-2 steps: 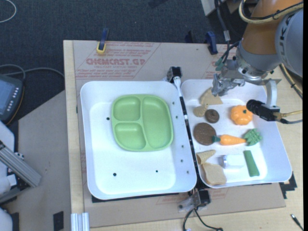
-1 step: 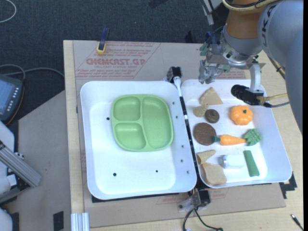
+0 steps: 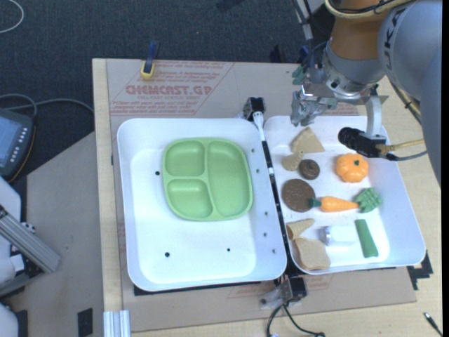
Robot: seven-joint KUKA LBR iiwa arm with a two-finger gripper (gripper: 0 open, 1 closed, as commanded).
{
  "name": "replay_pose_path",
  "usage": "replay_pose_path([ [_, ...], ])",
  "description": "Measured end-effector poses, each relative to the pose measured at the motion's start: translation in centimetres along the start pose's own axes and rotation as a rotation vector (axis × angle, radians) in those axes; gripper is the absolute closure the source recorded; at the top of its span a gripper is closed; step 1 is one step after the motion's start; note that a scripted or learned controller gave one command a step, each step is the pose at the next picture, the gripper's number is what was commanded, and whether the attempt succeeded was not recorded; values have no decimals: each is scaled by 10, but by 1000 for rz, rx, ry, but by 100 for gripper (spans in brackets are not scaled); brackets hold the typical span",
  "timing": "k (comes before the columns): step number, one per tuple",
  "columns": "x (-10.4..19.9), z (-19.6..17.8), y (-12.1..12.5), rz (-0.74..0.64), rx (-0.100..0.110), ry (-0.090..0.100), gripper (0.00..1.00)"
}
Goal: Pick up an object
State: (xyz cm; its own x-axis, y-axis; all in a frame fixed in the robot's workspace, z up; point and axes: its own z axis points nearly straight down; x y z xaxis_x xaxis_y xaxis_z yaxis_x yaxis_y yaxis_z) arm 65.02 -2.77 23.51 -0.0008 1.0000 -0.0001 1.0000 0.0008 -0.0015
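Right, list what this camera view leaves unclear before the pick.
- Gripper: small and blurred over the right bin's far edge; nothing shows between its tips.
- Right bin: far corner covered by the arm.
- Small clear item by the green block: too pale to identify.

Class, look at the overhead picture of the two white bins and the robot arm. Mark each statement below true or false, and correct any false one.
1. The green divided plate lies in the left bin. True.
2. The toy carrot lies on the green divided plate. False: it lies in the right bin, beside the dark brown disc.
3. The hand is over the far end of the right bin. True.
4. The orange pumpkin is held in the hand. False: it sits on the bin floor, apart from the hand.
5. A green block lies near the right bin's front. True.
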Motion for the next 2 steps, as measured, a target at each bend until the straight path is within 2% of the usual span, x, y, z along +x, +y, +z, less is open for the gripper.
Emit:
replay_pose_path([
  [1,7,9,3,0,1,0,100],
  [2,-3,-1,0,2,-3,-1,100],
])
